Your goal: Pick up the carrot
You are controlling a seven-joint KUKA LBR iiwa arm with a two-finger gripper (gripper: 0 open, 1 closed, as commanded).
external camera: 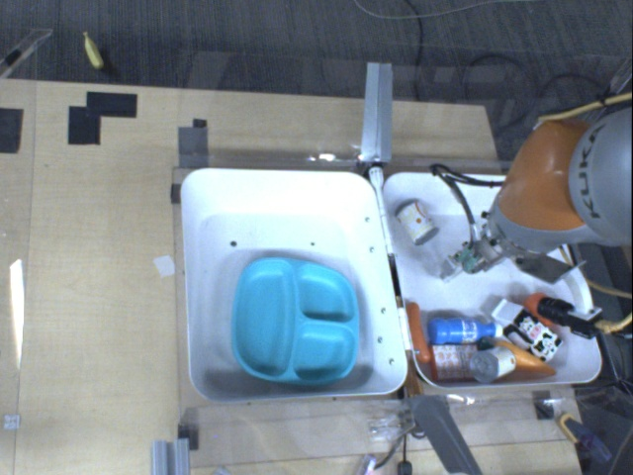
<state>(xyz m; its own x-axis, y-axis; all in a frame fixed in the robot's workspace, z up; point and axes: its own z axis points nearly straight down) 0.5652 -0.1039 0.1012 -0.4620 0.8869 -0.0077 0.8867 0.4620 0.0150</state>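
Observation:
The carrot [414,331] appears as a long orange shape lying along the left wall of the right bin [584,369], partly tucked beside a blue bottle [461,330]. My gripper [469,259] hangs low over the middle of the right bin, up and to the right of the carrot and apart from it. Nothing shows between it and the bin floor. The grey arm with its orange band [539,181] reaches in from the right.
A small white-and-tan cylinder [416,222] lies at the back of the right bin. Near its front sit a grey-capped bottle [485,364], a black-and-white box [535,334], an orange marker [550,308] and another orange piece [535,365]. A blue divided plate [295,318] rests in the left bin [208,216].

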